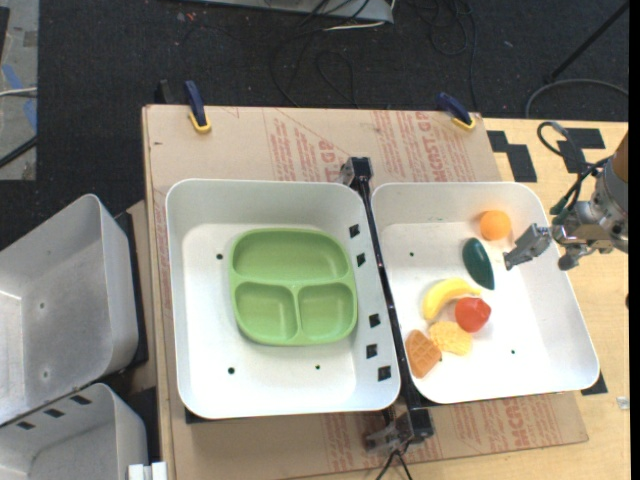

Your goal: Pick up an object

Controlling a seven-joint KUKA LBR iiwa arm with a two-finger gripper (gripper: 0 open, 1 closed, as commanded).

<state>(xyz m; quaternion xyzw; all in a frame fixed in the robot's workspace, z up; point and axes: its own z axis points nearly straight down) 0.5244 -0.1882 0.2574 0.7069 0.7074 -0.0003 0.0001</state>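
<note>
**A:** What is on the bench?

**B:** Two shallow white plastic bins sit side by side on a brown cardboard sheet (pixel 300 133). The left bin (pixel 190 298) holds a pale green plastic plate with three compartments (pixel 294 285), lying flat near the bin's middle. The right bin (pixel 560 338) holds a cluster of small toy foods.

**A:** Which foods, and where?

**B:** A round orange toy fruit (pixel 494 224) lies toward the far side of the right bin. Just beside it, nearer the camera, is a dark green oval piece (pixel 478 263), tilted on a diagonal. Below that, a yellow toy banana (pixel 447 295) curves next to a red toy tomato (pixel 472 314), and the two appear to touch. Under them lies a flat yellow piece (pixel 453 340), with an orange waffle-like piece (pixel 422 353) just to its left, close to the divider between the bins.

**A:** Where is the arm?

**B:** It reaches in from the right edge. The grey two-finger gripper (pixel 548 247) is over the right bin's far right side, to the right of the orange fruit and the dark green piece, and apart from both. Its fingers look spread, one grey finger (pixel 526 245) pointing left toward the foods, though the other is hard to make out against the bin rim. Nothing sits between them.
</note>
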